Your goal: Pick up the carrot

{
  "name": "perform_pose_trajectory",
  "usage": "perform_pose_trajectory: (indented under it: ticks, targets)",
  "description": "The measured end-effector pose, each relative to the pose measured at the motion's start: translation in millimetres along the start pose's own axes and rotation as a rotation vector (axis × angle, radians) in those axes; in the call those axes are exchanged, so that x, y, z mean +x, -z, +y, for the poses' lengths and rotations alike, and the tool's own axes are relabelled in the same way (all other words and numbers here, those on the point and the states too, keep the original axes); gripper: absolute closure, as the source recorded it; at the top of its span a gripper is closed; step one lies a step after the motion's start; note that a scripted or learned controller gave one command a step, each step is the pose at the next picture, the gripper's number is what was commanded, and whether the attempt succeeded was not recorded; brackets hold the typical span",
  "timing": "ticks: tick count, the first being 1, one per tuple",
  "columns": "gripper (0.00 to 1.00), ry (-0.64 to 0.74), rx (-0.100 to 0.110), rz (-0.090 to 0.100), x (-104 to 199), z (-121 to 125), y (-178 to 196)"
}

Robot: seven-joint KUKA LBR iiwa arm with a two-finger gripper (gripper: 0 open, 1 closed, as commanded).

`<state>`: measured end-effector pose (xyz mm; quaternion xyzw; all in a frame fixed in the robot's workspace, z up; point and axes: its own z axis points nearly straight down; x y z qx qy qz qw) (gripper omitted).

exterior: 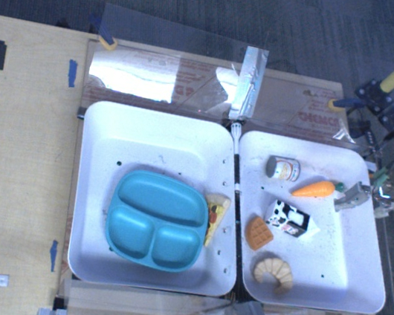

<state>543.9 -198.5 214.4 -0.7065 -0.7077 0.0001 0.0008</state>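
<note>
In right bin (355, 286) | carrot (314, 189) lies flat near far-right wall, leafy end facing tool (355, 196) just beside it, likely approaching | tool state: cannot tell | can (283, 168) close left

We see a cool, bluish, slightly soft picture, with strong glare on the clear plastic sheet (158, 78) behind the two shallow white bins (83, 246), soft shadow under the blue divided plate (157, 218), and dim, murky right-hand corners.
</note>
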Motion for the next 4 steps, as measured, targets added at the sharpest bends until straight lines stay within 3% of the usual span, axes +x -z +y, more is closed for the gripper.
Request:
perform_pose_trajectory:
  ticks: [1, 2, 3, 4]
  targets:
    - [0.00, -0.131, 0.002, -0.001, -13, 75, -78]
    - [0.00, -0.176, -0.005, 0.003, 4, 92, -127]
    - [1.00, -0.177, -0.005, -0.001, 2, 92, -117]
    - [1.00, -0.055, -0.014, -0.002, 63, 90, -16]
